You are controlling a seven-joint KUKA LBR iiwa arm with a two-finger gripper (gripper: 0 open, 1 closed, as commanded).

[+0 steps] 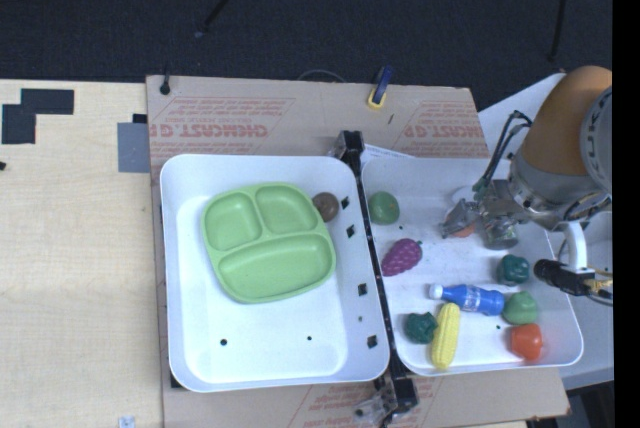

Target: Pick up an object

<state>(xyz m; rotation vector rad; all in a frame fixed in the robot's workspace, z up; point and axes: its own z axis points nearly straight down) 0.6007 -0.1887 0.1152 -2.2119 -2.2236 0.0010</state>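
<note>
The gripper (463, 219) hangs low over the right bin (570, 341); whether it holds anything cannot be told. The purple grapes (401, 256) lie nearest, just beyond it, so a straight, centred descent there would suit best

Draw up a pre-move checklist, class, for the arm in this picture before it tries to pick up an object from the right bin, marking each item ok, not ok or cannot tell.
1. Objects present in the right bin: ok; grapes, blue bottle, corn and others lie there.
2. Tool over the right bin: ok; it sits near the bin's upper middle.
3. Tool already holding something: cannot tell; nothing clear shows at its tip.
4. Nearest target free of neighbours: ok; the grapes lie apart from other items.
5. Crowding at the lower edge: not ok; corn touches the dark green item.
6. Green divided plate out of the way: ok; it sits in the left bin.
</note>
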